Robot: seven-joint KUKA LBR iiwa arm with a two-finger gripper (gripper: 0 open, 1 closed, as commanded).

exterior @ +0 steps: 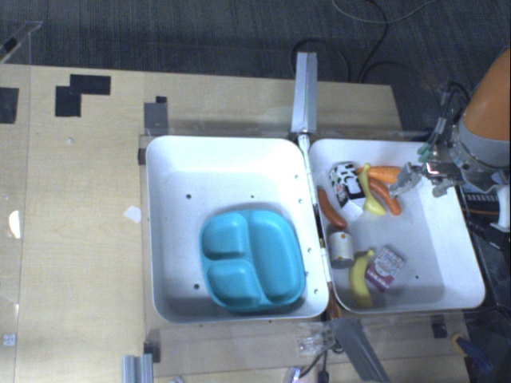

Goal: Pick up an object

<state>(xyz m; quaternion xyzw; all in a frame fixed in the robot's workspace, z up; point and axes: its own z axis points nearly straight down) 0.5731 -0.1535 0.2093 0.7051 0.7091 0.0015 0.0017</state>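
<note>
Down at the near edge, a blue divided tray [254, 259] sits in the left bin [172, 214], tilted slightly, taking up most of the floor. Over in the right bin [455, 270] there's a cluster: a yellow banana [361, 278] lies just beside a purple packet [386, 266], with a small grey can [342, 248] close above them. Along the dividing wall rests a reddish sausage [330, 209], then a black-and-white cow toy [344, 182], a second yellow banana [370, 194] and an orange carrot [386, 183] bunched together. Gripper [407, 179] hangs at the carrot's right end, nothing between its fingers; how wide they stand I cannot tell.
</note>
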